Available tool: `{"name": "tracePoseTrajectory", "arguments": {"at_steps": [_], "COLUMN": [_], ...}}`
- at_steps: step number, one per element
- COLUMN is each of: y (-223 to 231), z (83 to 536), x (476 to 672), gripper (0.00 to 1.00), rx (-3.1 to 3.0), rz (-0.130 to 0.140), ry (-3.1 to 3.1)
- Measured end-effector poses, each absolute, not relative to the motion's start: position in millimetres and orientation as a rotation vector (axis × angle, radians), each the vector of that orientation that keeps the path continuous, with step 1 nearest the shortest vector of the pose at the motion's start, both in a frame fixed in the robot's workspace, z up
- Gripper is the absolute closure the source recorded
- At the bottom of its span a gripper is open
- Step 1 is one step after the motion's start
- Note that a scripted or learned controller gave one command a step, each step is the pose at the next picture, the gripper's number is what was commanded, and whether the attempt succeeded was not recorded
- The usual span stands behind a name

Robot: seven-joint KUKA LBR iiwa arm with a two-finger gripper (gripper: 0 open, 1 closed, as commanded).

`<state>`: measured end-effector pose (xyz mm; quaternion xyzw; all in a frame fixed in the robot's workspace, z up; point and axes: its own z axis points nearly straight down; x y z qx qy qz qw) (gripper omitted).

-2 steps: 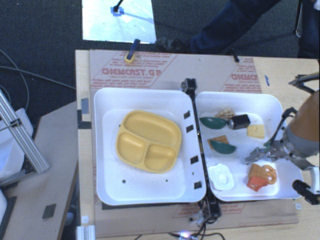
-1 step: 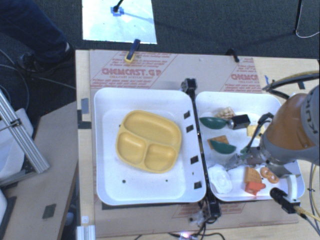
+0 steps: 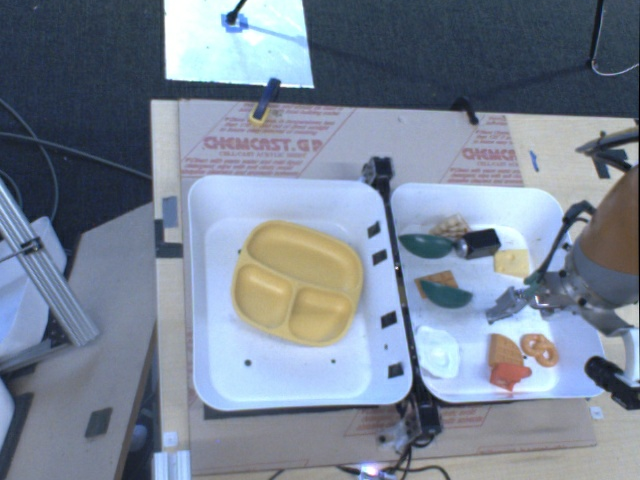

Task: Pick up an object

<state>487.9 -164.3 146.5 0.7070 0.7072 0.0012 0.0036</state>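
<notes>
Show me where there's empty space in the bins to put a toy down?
Left bin: bare floor all around the yellow tray, widest along the near wall. Right bin: crowded with small pieces; the gripper hangs mid-bin. A small bare patch lies between the white cup and orange piece.

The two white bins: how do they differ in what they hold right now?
The left bin holds one large thing, a yellow divided tray lying flat near its middle. The right bin holds many small scattered things, among them a pretzel, a pale yellow block and a teal spoon. The gripper hangs over the right bin, not the left bin. Both are shallow, white and about the same size.
</notes>
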Motion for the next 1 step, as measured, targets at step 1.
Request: {"name": "tracePoseTrajectory", "arguments": {"at_steps": [1], "y": [-208.9], "z": [81.5], "x": [485.7], "gripper": [0.0], "rx": [2.224], "rz": [-0.002], "ry": [2.218]}}
